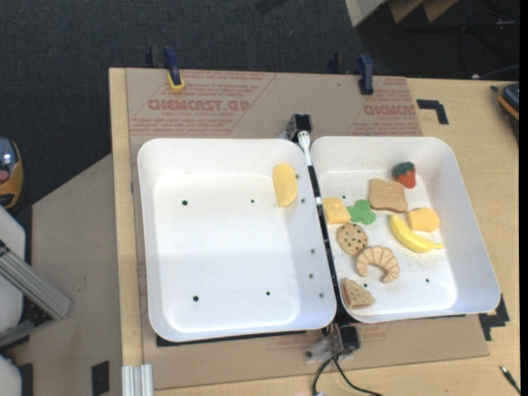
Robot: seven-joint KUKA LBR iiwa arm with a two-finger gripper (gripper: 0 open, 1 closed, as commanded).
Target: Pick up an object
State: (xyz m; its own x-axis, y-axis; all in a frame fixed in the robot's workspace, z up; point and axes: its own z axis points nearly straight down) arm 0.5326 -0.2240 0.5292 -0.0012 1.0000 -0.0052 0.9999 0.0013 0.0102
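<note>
1. The right bin (462, 221) holds the toy food: banana (412, 238), croissant (379, 263), cookie (351, 238), toast (386, 195), strawberry (403, 172), cheese (424, 219) and some more, all near each other.
2. One yellow piece (285, 185) lies in the left bin (165, 221), near the middle wall.
3. I cannot tell the gripper's state.
4. Nothing is lifted, so I judge the pick is not yet done; reach, grasp and lift are all left.

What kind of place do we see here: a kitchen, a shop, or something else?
Probably a robotics lab test bench, not a kitchen. Two white bins sit on a board held by blue clamps, the food in the right bin looks like toys, such as a banana, and cables run underneath.
</note>
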